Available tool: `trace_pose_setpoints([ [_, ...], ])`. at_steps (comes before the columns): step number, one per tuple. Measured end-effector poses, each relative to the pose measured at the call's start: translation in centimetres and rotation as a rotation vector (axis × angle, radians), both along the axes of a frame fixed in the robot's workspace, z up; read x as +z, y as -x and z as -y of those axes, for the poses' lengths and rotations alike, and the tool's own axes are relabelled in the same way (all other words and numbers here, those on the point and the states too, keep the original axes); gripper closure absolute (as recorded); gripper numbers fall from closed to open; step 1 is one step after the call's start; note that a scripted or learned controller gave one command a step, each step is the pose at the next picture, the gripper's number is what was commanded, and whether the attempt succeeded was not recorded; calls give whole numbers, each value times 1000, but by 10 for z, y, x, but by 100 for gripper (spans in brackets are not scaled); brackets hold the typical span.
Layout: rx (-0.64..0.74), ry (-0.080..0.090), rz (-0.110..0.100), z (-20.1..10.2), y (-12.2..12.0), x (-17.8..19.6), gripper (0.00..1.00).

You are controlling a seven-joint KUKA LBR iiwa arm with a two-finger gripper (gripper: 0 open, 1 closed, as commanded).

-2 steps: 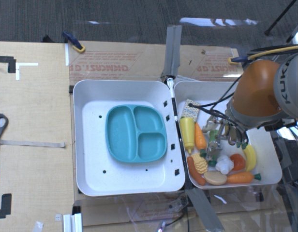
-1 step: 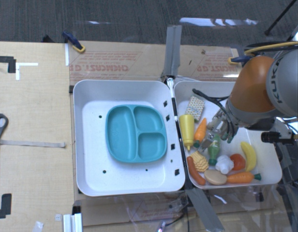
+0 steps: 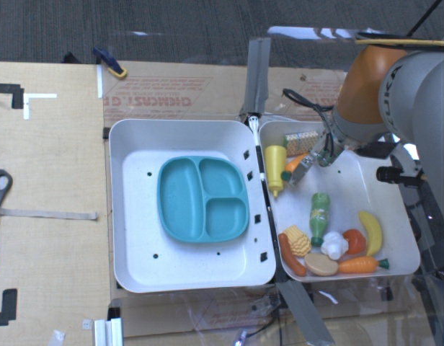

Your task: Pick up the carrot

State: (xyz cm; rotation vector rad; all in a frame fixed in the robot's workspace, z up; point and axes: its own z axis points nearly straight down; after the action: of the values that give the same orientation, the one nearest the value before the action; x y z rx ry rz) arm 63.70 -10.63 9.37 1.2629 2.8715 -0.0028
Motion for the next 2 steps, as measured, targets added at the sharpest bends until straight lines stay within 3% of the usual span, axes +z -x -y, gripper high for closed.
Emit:
trace_pose_setpoints([
  [1,4,2,-1,0,0,10,100],
  [2,-160,-2,0,-33,-17,99,100],
])
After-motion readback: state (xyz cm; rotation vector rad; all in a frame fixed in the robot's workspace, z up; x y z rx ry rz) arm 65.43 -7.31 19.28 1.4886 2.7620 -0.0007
